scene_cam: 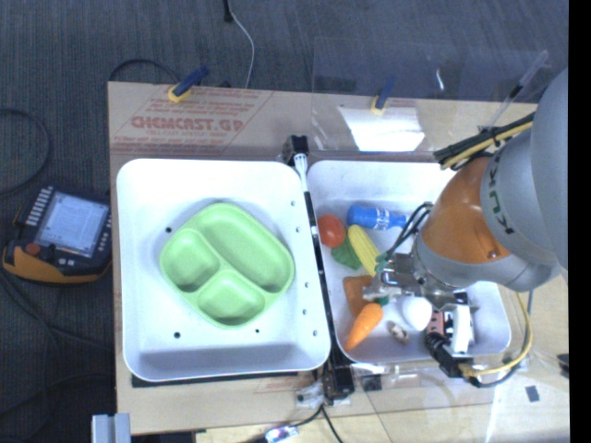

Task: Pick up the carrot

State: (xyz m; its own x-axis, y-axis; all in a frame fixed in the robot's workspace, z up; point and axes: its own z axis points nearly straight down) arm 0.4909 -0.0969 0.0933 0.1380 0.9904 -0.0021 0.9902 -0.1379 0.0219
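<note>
The carrot point(364, 324) lies in the right bin point(503, 317), near its front left corner, its tip pointing toward the bin's front edge and its thick end up against the metal parts of the gripper point(395, 284), which hangs just above and beside it. Whether the pincer is apart or together cannot be told from this slanted view, since the orange-banded wrist covers most of it, and nothing shows the carrot lifted, so the pick looks not yet done: closing on the carrot and raising it clear are both left, by my reading. Around it sit a white egg-like piece point(415, 314), an ear of corn point(363, 247), a tomato point(331, 232), a blue bottle point(376, 217) and something green point(346, 257) (crowded enough that a neighbour could get nudged). The left bin point(148, 266) holds a green divided plate point(227, 262). Both bins rest on a brown board point(185, 123) held by clips, over dark grey carpet point(92, 26), with a handheld pendant point(57, 235) lying off to the left.
</note>
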